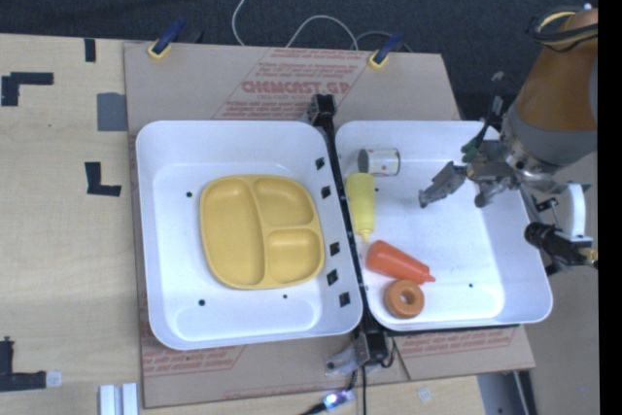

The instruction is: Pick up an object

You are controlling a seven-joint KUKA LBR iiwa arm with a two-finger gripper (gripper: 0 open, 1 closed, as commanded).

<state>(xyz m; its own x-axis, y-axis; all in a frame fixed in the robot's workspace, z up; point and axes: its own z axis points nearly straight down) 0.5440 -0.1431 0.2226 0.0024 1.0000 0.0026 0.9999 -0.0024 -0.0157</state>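
While the pincer [457, 190] hangs over the bare middle of the right bin [505, 301], its fingers look spread wide with nothing between them, probably ready for a descent. Nearest, up and to its left, lies a small metal can [380, 161]. Further left is a yellow bottle [362, 203]; below-left lie a carrot [397, 261] and a doughnut [404, 298]. Beyond the divider, a yellow tray [260, 230] sits alone.
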